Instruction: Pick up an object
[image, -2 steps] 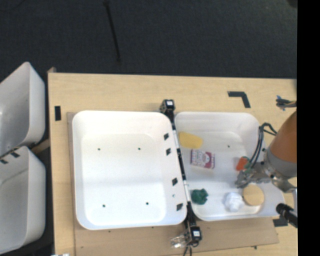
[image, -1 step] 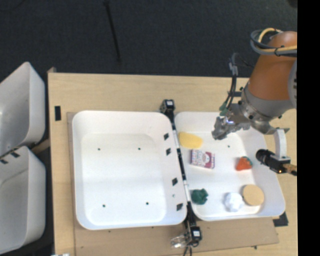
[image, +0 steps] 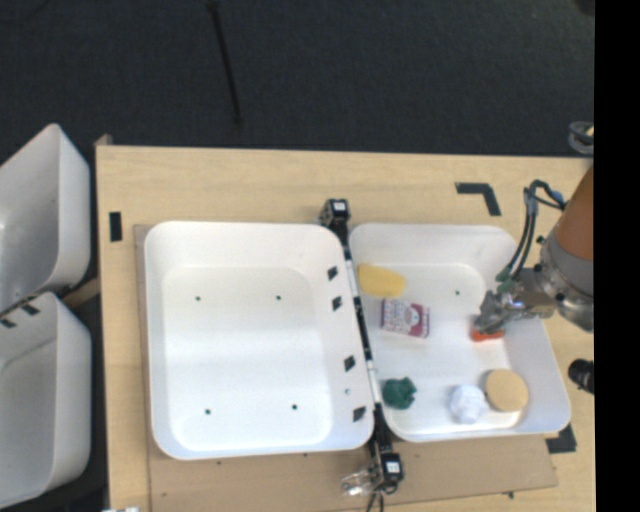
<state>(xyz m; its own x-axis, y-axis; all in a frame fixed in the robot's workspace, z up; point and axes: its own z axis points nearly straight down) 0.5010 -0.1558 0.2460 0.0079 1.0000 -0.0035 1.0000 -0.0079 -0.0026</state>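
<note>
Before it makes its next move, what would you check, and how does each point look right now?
1. Pincer inside the right bin: ok.
2. Pincer over a target: ok, it sits at a small red thing.
3. Red thing between its tips: cannot tell.
4. Other items apart from it: ok; pink packet, yellow piece, tan disc, white ball and green lump lie apart.
5. Cables free of the bin: ok.

Robotics lab or test cell, pale wooden bench (image: 250, 185) with black corner markers, two shallow white bins (image: 170, 340) clipped side by side, grey robot arm (image: 560, 280) with loose cabling at the right, dark carpeted floor (image: 300, 70) beyond, white containers (image: 35, 300) at left
</note>
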